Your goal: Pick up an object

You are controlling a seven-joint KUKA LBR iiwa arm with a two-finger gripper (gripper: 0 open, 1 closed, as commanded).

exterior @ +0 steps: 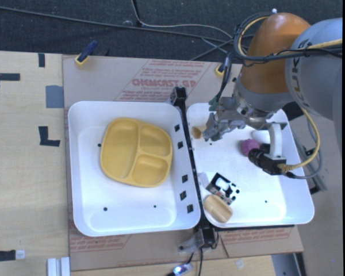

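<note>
Two bins, and my gripper [211, 132], whose grip I cannot tell, hangs by the right bin's [299, 211] far-left corner above a small tan piece [196, 132], probably light, stiff, pinchable across its width.

The grey arm [316, 56] enters from the right, orange band [273, 50] above the wrist. The gripper [211, 132] points down and left, held low.

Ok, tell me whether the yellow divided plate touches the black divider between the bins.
Apart. The camera view shows bare white bin floor between the yellow divided plate and the black divider.
</note>
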